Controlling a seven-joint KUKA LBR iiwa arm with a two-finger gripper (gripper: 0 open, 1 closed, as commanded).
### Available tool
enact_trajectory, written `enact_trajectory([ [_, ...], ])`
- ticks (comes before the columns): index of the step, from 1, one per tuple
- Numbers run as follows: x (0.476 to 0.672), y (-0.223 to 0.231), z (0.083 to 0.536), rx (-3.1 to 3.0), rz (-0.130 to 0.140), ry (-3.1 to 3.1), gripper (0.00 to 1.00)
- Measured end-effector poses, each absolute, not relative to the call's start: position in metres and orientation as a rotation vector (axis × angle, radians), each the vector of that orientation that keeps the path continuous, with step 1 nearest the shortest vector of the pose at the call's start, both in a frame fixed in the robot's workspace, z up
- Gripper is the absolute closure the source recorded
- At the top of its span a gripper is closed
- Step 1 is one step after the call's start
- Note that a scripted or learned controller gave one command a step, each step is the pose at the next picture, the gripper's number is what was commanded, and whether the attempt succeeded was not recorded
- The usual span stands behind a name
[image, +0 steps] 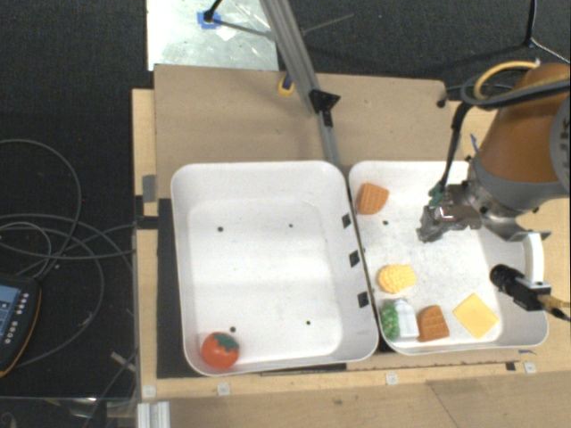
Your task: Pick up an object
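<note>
The claw (pixel 433 228) hung over the right bin (pixel 446 172); whether it was open, I cannot tell. The yellow corn (pixel 396 279) lay near, toward the bin's front edge.

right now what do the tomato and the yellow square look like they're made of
Tomato: likely moulded plastic toy, smooth and slightly glossy, uniform red with a green stem cap.
Yellow square: probably a plastic cheese slice, flat, matte, evenly coloured; foam can't be ruled out.
</note>
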State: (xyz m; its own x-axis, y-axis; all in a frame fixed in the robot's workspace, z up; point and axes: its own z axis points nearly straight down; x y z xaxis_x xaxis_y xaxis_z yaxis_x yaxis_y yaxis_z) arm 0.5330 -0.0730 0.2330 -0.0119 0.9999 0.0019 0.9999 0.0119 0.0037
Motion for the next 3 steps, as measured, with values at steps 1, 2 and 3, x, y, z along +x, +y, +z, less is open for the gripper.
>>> enact_trajectory([
  [1,0.529,-0.025,0.230,2.211,0.004,2.234,1.00],
  [2,0.538,0.040,0.232,2.208,0.006,2.236,1.00],
  [3,0.550,0.095,0.224,2.209,0.005,2.234,1.00],
])
